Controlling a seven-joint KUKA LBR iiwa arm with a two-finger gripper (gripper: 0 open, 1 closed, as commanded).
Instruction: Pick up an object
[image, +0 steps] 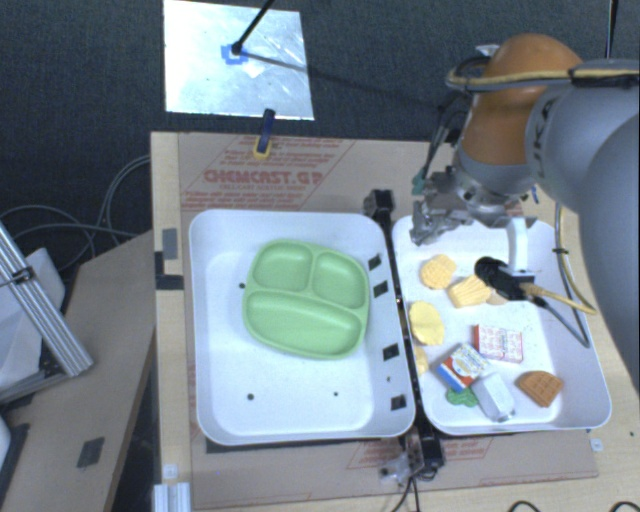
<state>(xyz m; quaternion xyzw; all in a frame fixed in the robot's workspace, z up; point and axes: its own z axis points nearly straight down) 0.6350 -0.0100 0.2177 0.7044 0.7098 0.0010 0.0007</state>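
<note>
My gripper (424, 228) hangs over the far left corner of the right bin (580, 400), with nothing visibly in it. Just in front of it lies a round yellow biscuit (437, 270), and beside that a yellow block (468, 292). Nearer the front are a pale yellow oval piece (427, 322), a red and white packet (498, 343), a small blue, red and white box (459, 367), a green piece (460, 397), a grey-white piece (493, 397) and a brown waffle-like piece (540, 387).
The left bin (220, 400) holds a green divided plate (305, 298). A black-clipped divider (395, 300) runs between the two bins. The grey arm with its orange band (520, 90) reaches in over the right bin's far right side.
</note>
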